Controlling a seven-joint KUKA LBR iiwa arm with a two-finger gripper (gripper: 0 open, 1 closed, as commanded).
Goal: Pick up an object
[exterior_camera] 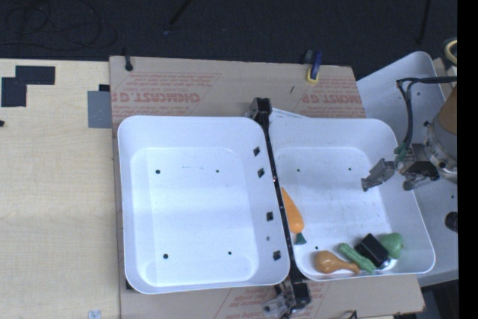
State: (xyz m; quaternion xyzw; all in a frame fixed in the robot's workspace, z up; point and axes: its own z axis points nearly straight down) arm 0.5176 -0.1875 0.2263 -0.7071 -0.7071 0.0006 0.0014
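The right bin point(328, 138) holds several small objects along its near side. An orange carrot-shaped toy point(293, 214) lies against the divider. A tan pear-shaped toy point(331, 261), a green stick-like piece point(357, 256), a black block point(371, 249) and a green rounded toy point(391, 243) cluster in the near right corner. My gripper point(394, 177) hovers over the bin's right wall, above and behind that cluster. Its fingers point(376, 175) stand open with nothing between them.
The left bin point(127, 160) sits beside the right one, with a black clip strip point(270, 190) joining them. Both rest on a cardboard sheet point(194, 90). A blue clamp point(313, 67) is at the cardboard's far edge. Cables point(407, 108) hang near the arm.
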